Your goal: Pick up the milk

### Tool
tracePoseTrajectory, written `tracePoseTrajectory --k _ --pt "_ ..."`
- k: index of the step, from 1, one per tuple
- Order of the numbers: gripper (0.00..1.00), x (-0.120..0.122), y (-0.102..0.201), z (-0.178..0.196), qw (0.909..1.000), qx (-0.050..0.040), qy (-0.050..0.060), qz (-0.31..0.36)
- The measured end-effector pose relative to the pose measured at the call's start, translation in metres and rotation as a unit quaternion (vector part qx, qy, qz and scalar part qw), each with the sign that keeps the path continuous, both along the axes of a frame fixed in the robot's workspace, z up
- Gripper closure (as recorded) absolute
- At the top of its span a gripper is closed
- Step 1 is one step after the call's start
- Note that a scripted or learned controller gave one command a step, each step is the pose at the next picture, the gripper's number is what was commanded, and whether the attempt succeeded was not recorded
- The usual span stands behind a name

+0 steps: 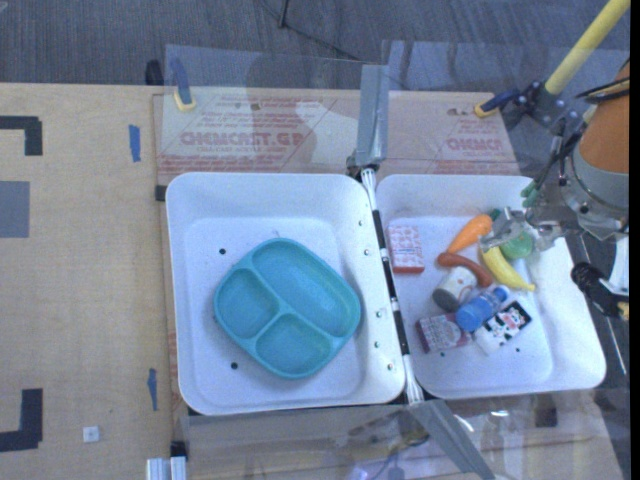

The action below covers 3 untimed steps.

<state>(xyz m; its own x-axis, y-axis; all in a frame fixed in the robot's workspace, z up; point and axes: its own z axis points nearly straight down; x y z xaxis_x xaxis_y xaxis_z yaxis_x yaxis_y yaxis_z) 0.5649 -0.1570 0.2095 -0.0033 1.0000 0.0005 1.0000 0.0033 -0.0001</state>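
The hand, grip state hidden, hovers over the yellow banana; the small white black-spotted milk carton lies just below the banana.

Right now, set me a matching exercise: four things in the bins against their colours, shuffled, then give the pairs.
Things:
1. divided plate
2. carrot
3. banana
4. bottle

Colours:
A. yellow
B. blue
C. turquoise
D. orange

Pairs: 1-C, 2-D, 3-A, 4-B.
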Motion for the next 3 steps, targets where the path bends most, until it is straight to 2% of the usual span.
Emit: tracePoseTrajectory --k 1,2,3 --pt "0.00 -0.067 -0.028 -0.098 0.9882 -0.0011 -0.002 0.153" --pt "1.00 -0.066 -0.030 -0.088 0.9885 -0.0028 -0.004 0.151" --pt "0.00 -0.066 -0.030 -0.088 0.9885 -0.0026 -0.004 0.151"
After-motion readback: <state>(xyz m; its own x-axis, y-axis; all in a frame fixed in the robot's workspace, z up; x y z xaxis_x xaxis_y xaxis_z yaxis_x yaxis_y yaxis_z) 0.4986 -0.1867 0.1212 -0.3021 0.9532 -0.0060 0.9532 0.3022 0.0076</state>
